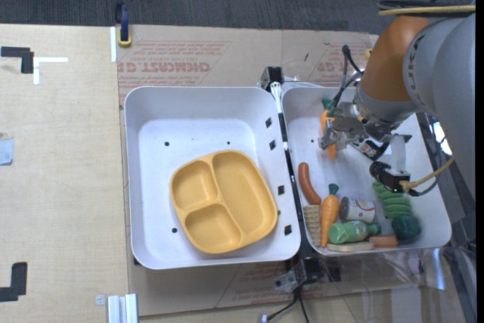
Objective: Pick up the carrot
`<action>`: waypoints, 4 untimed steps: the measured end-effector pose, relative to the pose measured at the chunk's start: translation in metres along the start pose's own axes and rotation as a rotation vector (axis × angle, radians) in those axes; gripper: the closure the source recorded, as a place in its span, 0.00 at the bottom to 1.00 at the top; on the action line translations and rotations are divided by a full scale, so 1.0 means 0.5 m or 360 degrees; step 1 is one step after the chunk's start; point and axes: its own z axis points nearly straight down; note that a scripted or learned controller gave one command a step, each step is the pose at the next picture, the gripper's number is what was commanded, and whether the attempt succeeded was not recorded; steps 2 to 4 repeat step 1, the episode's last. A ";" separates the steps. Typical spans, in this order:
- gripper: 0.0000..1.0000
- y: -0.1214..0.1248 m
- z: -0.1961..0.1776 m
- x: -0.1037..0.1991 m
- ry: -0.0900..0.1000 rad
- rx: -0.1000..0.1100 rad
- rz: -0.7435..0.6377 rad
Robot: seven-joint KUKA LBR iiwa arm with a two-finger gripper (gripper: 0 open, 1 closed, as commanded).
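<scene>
The grey arm [446, 49] reaches in from the desk's right edge, its thick link filling the upper right corner. The orange band [393, 60] sits just above the wrist, which bends downward and toward the left. Below it the gripper [333, 138] points down; whether its jaws stand apart or closed cannot be made out.

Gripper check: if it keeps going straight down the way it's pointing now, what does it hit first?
Most likely the orange piece right at the gripper tips, then the right bin floor. The carrot lies nearer the camera beside the sausage, off that line. Depth is hard to judge here.
</scene>
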 end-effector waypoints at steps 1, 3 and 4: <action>1.00 0.009 -0.183 0.094 0.0002 -0.0004 0.0156; 1.00 0.009 -0.183 0.094 0.0002 -0.0004 0.0156; 1.00 0.009 -0.183 0.094 0.0002 -0.0004 0.0156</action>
